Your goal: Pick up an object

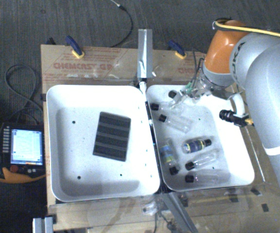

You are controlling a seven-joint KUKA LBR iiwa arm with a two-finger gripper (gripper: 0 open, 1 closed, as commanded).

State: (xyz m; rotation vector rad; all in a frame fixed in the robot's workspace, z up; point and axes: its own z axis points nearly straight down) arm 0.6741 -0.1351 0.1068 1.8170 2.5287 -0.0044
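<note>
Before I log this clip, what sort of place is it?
Most likely a robotics lab bench set up for bin picking. Two shallow white bins sit side by side on a clamped board, the grey and orange arm reaches over the right one, and a teach pendant lies on the floor alongside.

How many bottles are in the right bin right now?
6 that I can make out: two clear bottles at the back near the pincer, a dark-labelled bottle mid-bin, three near the front. Clear ones overlap, so some may be hidden.

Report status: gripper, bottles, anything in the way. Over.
Gripper low over the right white bin's far edge. Clear plastic bottles with black caps lie loose below it, none seen held. Dark ribbed rectangular slab alone in left white bin.
</note>
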